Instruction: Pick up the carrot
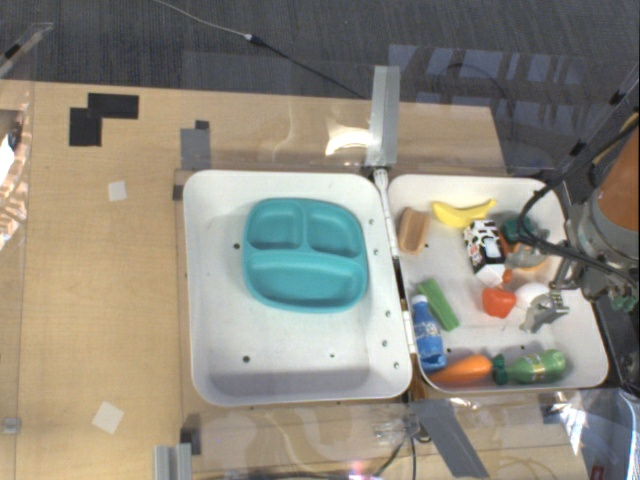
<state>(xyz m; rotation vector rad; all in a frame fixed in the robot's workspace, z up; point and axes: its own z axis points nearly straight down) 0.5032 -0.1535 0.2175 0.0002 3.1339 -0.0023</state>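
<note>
Two shallow white bins are seen side by side on a wooden bench. In the left bin [210, 298] a teal divided plate [304, 254] is set near the middle. The right bin [590, 363] is crowded with small items. The carrot [463, 370] is found along the near edge of the right bin, lying on its side, with its right end touching a green bottle-shaped item [531, 368] that lies in line with it. Just to the carrot's left, a blue bottle [427, 333] is laid against the wall between the two bins, and a green block [437, 304] is placed beside it at a slant. Farther back, a tan piece of bread [412, 231] is seen near the dividing wall, a banana [462, 211] lies near the far edge, and a black-and-white carton [486, 245] is set just in front of the banana. A red item [499, 301] rests near the middle of the bin. The arm is brought in from the right, and the gripper [543, 313] is positioned over the right part of the right bin, just right of the red item and well apart from the carrot. Nothing is seen to be held between its fingers; how far they are parted cannot be told.
</note>
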